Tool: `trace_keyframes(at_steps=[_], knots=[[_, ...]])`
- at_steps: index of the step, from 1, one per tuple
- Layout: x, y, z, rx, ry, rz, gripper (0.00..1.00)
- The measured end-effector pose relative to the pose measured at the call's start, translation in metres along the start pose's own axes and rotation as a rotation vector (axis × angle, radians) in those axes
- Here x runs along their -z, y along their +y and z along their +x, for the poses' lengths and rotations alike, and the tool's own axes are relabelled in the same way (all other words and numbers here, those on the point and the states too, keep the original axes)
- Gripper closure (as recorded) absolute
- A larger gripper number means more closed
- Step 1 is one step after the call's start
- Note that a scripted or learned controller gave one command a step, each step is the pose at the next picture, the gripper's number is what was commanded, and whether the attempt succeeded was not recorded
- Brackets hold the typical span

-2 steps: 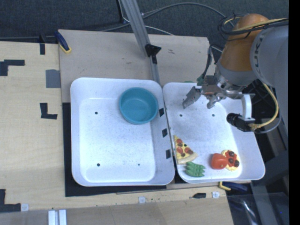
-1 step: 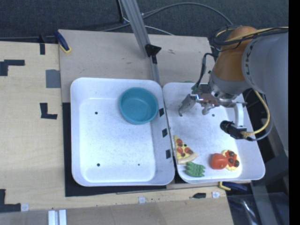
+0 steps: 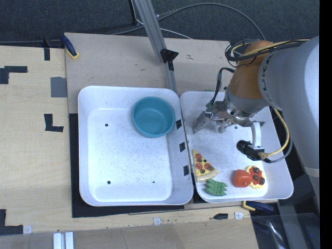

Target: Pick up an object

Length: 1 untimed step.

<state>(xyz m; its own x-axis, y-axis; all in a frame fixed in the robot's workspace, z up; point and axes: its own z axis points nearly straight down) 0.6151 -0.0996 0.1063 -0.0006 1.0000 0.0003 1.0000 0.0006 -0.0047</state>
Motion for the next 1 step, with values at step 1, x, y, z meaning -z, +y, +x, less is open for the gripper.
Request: trace_keyframes(at_steps=[1], knots=[[0.0124, 0.0011, 0.0002, 0.001, 0.0, -0.004, 1.0]])
